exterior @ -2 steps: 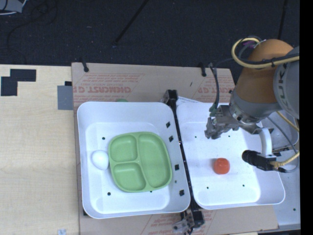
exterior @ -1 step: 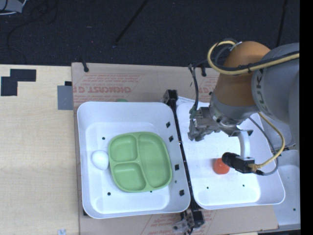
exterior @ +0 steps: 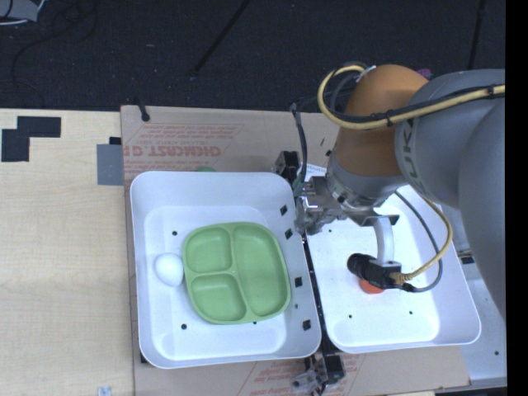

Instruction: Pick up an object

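Orange-red object (exterior: 371,285), mostly hidden

The surface (exterior: 58,246) is pale wood-grain board, stretching off to the left. On it near the far left sit a few flat dark patches: a black stepped shape (exterior: 30,137) and a grey rectangle (exterior: 108,163). A sheet of brown cardboard (exterior: 206,143) with red print, reading upside down, lies flat on the right half. Beyond the far edge the floor (exterior: 165,40) is dark carpet, with thin black cables (exterior: 223,31) trailing across it. The light is even and bright, with soft shadows.
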Available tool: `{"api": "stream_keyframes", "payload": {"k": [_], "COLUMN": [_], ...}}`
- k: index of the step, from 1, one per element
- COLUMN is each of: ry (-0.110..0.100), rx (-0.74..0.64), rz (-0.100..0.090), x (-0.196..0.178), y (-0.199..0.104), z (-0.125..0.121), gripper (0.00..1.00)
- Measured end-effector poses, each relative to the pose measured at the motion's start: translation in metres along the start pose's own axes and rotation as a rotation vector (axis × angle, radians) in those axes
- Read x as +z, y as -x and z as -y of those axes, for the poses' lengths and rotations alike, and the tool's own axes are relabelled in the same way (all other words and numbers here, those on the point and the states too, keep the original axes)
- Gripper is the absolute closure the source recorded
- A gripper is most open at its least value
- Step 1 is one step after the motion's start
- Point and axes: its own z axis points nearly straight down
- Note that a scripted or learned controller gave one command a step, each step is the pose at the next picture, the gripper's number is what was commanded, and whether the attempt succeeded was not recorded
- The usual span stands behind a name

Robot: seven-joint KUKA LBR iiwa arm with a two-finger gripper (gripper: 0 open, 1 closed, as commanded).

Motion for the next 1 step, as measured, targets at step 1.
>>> {"api": "stream_keyframes", "payload": {"k": [1], "ry": [0.000], "rx": [-0.002], "rz": [-0.001], "x": [0.0032], "y": [-0.0611], "z": [-0.0033], "gripper": [1.00]}}
